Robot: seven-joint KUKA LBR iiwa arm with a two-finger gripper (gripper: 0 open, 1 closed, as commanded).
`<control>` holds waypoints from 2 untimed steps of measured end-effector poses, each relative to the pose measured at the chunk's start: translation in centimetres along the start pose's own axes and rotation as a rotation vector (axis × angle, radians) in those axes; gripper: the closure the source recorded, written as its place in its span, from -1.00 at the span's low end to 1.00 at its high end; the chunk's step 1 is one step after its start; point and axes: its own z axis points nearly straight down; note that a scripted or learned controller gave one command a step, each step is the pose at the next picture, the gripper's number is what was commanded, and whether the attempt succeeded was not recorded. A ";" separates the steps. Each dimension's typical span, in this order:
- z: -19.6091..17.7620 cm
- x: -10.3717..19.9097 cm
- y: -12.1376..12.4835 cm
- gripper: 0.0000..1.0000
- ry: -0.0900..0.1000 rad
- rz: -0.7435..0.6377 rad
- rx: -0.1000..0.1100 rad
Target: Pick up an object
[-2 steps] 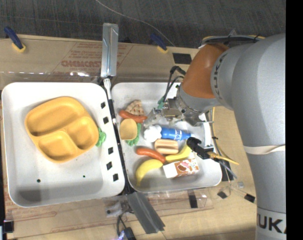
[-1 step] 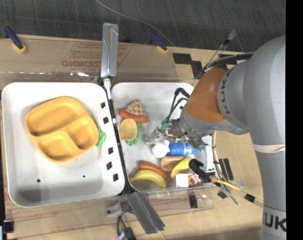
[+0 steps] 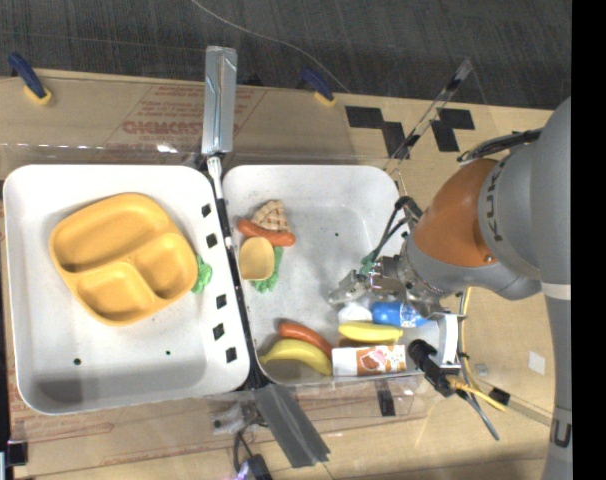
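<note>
My gripper (image 3: 355, 286) hangs low over the right-hand white plastic bin (image 3: 313, 183), a small tangle of metal under my orange-banded wrist; whether it is spread or pressed together I cannot tell, nor whether it touches anything. Just beside it lie a blue-and-white bottle (image 3: 391, 315), a smooth yellow banana-shaped toy (image 3: 369, 333) and an orange-labelled carton (image 3: 379, 359). The left bin holds a glossy yellow divided tray (image 3: 123, 256), partly covering something green (image 3: 201, 274).

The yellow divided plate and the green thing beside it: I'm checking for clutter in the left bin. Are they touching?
Touching. In the camera view, the green item pokes out from under the right rim of the yellow divided plate, with no gap between them.
</note>
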 end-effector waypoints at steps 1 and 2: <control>0.2 5.0 0.7 -1.00 0.001 0.443 0.008; -2.3 7.7 7.0 -1.00 -0.002 0.831 0.010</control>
